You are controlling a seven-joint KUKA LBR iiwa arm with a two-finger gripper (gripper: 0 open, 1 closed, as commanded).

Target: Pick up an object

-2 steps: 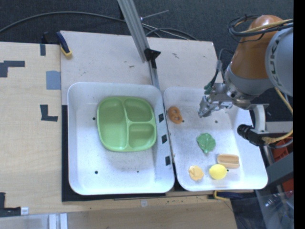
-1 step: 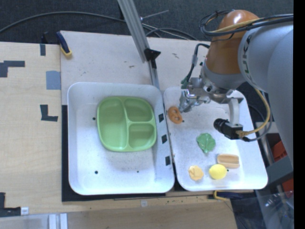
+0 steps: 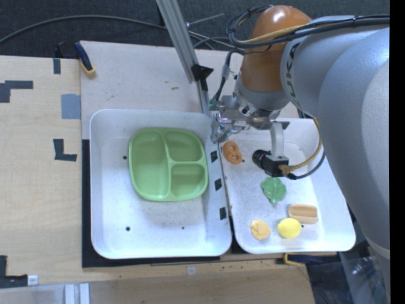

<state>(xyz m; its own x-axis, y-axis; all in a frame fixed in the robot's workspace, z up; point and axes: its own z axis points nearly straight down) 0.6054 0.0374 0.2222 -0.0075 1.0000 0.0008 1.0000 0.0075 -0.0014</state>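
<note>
Reaching claw: my claw (image 3: 219,130) is over the far left corner of the right bin (image 3: 329,233), close by the wall next to the other bin.
Claw state: I cannot tell whether it is apart or together (my own wrist covers too much of it from above).
Arm: my grey arm (image 3: 354,106), with its orange band (image 3: 272,49), comes in from the right of the view and covers the far right part of that bin.
Nearest piece: an orange pretzel piece (image 3: 232,152) lies on the bin floor just beside the claw, on its near side.
Middle of the right bin: a green leafy piece (image 3: 273,190) lies apart from the pretzel piece, nearer the front.
Front of the right bin: a tan block (image 3: 302,213) lies flat. The yellow ball (image 3: 289,228) is just in front of it (touching or nearly so), and an orange lump (image 3: 259,229) sits just left of the ball.
Left bin: the left bin (image 3: 101,189) holds a green divided plate (image 3: 169,163), flat on its floor, with three compartments.
Worktop: the pale worktop (image 3: 133,87) carries both bins. A blue and yellow thing (image 3: 85,59) lies near its far left corner, and a grey metal rail (image 3: 177,30) slants down toward the bins' far edge.
</note>
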